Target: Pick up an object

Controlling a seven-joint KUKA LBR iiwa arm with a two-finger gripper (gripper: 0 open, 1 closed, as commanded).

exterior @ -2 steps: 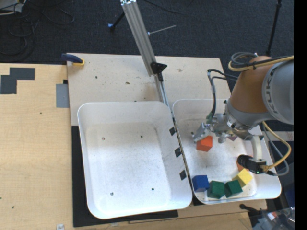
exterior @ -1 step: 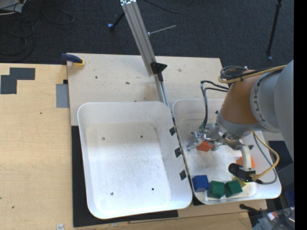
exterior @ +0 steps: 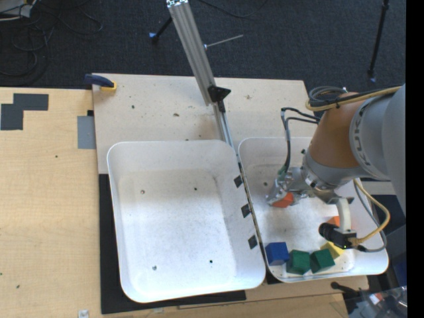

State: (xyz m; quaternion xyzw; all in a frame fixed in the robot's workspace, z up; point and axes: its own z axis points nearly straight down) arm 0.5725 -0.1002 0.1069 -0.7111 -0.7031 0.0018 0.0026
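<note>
- A dark carpeted floor with loose cables lies behind a pale wooden bench (exterior: 46,197), and a slanted aluminium rail (exterior: 199,52) runs down toward the gap between the two bins.
- The left bin (exterior: 172,224) sits on the bench with only specks on its white floor.
- The right bin (exterior: 291,237) holds the objects: a blue block (exterior: 277,252), two green blocks (exterior: 299,262) and (exterior: 322,260) side by side, and a yellow piece (exterior: 335,250), all clustered along its near edge.
- The grey and orange arm reaches in from the right, and its gripper (exterior: 281,194) sits low over the middle of the right bin.
- A small red-orange object (exterior: 283,202) lies right at the gripper's tip, touching or just under it.
- Whether the fingers are spread or closed I cannot tell; they are too small and blurred against the object, so it is unclear if the object is between them.
- As a judgement, the task is midway: the gripper is down at a candidate object, but no lift is shown.
- What remains is a confirmed hold and raising the object clear of the bin floor.
</note>
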